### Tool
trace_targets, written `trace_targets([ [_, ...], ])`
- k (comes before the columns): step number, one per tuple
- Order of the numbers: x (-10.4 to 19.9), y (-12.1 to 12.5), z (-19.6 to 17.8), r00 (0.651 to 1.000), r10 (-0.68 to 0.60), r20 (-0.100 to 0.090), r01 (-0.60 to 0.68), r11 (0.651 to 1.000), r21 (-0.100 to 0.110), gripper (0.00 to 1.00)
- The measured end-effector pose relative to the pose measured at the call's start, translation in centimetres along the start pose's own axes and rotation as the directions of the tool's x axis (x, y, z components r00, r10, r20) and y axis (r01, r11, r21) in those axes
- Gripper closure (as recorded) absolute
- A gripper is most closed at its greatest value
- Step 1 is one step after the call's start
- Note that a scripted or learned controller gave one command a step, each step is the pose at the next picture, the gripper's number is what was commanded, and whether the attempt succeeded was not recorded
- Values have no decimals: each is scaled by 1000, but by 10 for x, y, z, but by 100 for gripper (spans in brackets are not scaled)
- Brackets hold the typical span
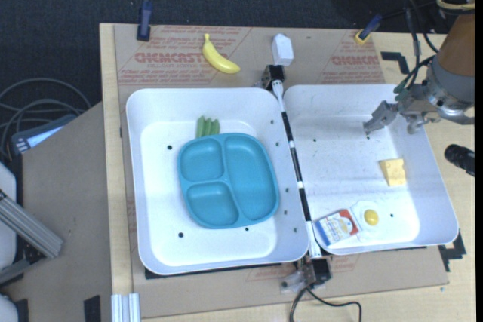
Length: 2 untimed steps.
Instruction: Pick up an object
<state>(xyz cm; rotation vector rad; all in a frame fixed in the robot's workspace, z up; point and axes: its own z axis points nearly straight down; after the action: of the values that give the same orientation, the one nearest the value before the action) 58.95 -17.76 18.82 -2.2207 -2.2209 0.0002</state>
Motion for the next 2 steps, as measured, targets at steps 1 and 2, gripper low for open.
trace_targets([
  [1, -42, -8, -15, 1000, 0, 3, 0, 1000, -3, 0],
  [2, -44, -9, 22, 1000, 0, 0, 0, 1000, 2, 0],
])
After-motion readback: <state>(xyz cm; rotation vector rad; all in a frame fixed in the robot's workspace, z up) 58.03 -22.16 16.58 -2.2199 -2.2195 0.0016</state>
